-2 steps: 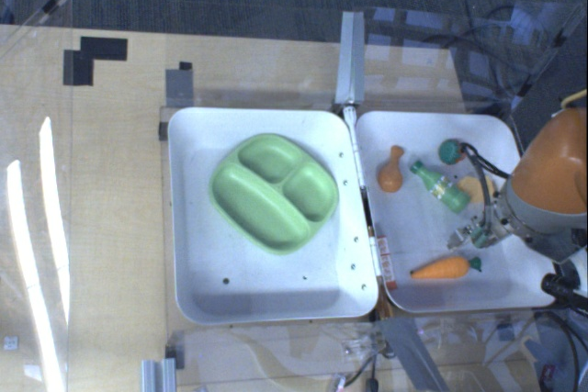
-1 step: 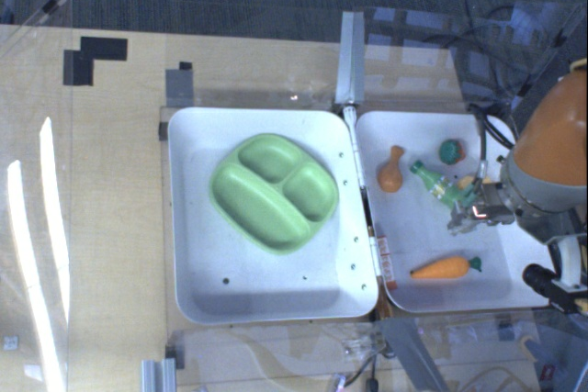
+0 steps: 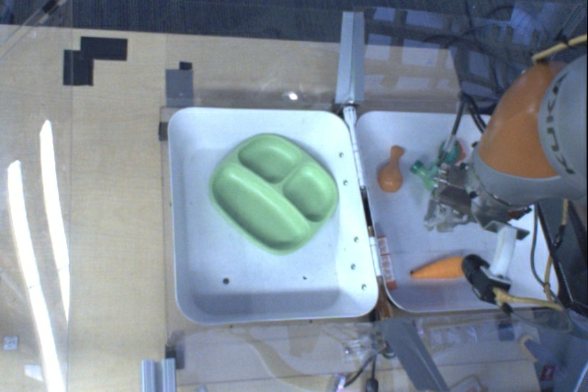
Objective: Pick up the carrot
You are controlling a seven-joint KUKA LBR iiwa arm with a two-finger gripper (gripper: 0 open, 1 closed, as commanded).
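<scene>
Orange carrot (image 3: pixel 438 268) lying flat, near front wall of right bin (image 3: pixel 404 197).

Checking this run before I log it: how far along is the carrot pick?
Done: the arm is over the right bin. In hand: nothing visible; the end effector hangs above the bin floor. Left: the whole pick. The carrot lies near the bin's front edge, apart from the end effector.

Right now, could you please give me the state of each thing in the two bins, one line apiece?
Carrot: lying flat near the right bin's front wall, not held.
Plate: green, three compartments, upright in the left bin, nothing in it.
Drumstick: brown, lying in the right bin's back left part, untouched.
Gripper: above the right bin, between drumstick and carrot, holding nothing visible.
</scene>
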